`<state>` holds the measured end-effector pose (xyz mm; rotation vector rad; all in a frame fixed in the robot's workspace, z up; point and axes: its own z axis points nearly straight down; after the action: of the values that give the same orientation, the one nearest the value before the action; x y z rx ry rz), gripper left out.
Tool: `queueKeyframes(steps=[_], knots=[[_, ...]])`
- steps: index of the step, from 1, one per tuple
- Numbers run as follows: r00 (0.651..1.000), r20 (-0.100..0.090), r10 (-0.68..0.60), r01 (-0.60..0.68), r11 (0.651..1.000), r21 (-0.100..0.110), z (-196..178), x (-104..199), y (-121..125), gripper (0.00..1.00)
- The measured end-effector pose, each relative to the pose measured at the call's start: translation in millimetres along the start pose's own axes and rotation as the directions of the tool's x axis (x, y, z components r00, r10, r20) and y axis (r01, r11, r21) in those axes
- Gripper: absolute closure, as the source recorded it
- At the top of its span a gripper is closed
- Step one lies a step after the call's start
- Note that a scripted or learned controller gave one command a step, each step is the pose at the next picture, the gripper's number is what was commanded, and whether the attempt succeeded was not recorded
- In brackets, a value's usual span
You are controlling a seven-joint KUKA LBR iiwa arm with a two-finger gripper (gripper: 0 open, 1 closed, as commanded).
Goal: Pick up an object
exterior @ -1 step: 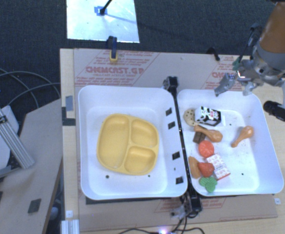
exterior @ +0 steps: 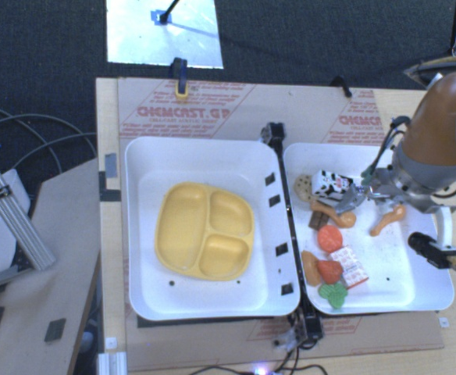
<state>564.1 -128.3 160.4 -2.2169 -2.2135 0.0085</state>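
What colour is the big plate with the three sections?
The plate is pale yellow, seen in the camera view.

Arm (exterior: 447, 123) cut off at right edge; gripper (exterior: 358, 196) seemingly blurred.

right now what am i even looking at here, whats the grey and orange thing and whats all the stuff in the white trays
The grey and orange thing is a robot arm, reaching in from the right. The one camera sits above the bench and looks down at a slant. At the arm's tip is a two-finger gripper, low over the right bin; it is too dark to tell whether it grips anything. That bin holds small toy-like items: a black and white cow-patterned piece, a round cookie, an orange curved piece, a red ball, a red and white packet and a green piece. The left bin holds a yellow divided plate.
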Motion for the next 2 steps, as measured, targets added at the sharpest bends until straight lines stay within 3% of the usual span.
queueKeyframes(steps=[1, 2], knots=[[1.000, 0.000, -0.007, 0.007, 1.000, -0.006, 80.2, 42.7, -10.9, 0.00], [1.000, 0.003, -0.005, 0.005, 1.000, -0.014, 65.6, 39.9, -8.7, 1.00]])
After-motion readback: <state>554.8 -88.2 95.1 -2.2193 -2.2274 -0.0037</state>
